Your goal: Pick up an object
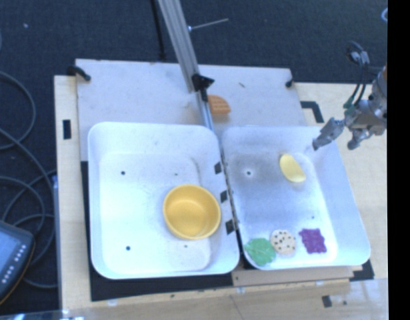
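Note:
My gripper [341, 138] hangs at the right bin's far right rim, its two fingers spread open with nothing between them. In the right bin [338, 199] a small yellow piece [292, 168] lies left of and below the gripper, apart from it. Along that bin's near edge sit a green piece [260, 251], a spotted cookie-like disc [283, 242] and a purple piece [314, 240]. A yellow bowl [191, 211] stands upright in the left bin [118, 192].
A slanted metal post [181, 42] rises behind the bins, with an orange object [219, 106] at its foot on the back board. Cables and a tablet [6, 259] lie on the dark floor at the left.

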### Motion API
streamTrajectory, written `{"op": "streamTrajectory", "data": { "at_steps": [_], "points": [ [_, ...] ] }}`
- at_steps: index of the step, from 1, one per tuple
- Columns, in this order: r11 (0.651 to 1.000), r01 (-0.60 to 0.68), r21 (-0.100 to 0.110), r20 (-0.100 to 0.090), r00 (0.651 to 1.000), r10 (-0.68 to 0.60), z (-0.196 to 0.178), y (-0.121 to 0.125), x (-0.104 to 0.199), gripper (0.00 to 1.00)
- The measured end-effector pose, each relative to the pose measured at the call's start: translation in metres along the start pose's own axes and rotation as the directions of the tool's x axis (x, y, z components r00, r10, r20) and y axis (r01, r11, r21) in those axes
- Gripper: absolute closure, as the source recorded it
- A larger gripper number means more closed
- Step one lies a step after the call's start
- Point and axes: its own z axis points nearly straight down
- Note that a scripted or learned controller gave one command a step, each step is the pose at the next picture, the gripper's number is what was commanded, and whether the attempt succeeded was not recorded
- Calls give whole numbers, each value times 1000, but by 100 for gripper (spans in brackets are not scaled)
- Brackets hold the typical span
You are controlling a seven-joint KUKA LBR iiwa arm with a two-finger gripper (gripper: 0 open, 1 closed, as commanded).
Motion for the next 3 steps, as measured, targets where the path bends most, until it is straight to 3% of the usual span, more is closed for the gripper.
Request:
{"op": "streamTrajectory", "data": {
  "at_steps": [1,3],
  "points": [
    [1000,1,0,1,1000,-1,0,0,0,0],
    [1000,-4,6,0,1000,4,102,-6,-7,0]
  ]
}}
